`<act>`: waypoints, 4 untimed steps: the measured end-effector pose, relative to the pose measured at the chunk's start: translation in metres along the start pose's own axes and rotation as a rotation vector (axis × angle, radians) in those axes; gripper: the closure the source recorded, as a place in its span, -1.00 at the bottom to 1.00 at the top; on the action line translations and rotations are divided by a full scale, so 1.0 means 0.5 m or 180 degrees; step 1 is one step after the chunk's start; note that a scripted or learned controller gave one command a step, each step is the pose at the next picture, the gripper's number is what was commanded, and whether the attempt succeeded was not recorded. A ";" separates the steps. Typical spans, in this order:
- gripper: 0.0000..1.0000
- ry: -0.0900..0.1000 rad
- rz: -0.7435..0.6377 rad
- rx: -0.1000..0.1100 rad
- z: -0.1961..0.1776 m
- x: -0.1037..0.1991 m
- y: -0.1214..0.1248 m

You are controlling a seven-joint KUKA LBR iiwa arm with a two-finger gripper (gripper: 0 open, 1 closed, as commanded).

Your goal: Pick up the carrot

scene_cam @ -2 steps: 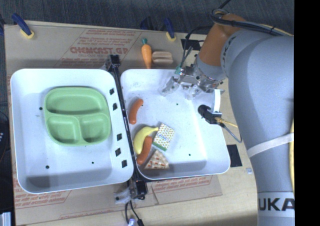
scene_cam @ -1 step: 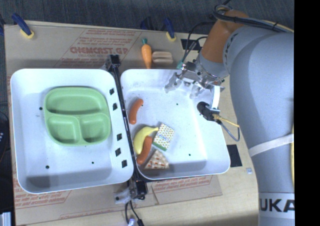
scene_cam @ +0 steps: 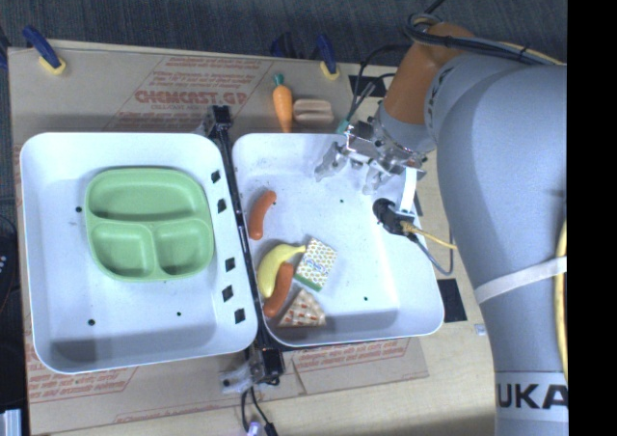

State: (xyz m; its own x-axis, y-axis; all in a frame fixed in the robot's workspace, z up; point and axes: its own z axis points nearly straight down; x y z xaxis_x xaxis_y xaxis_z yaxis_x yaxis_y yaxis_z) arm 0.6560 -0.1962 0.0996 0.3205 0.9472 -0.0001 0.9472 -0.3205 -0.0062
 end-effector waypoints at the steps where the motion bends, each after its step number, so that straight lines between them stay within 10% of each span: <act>1: -1.00 0.0002 -0.0435 0.0006 0.015 -0.003 0.002; 3: -1.00 0.0000 -0.0066 -0.0001 0.016 -0.013 0.005; 4: -1.00 0.0004 -0.0686 0.0011 0.015 -0.010 0.004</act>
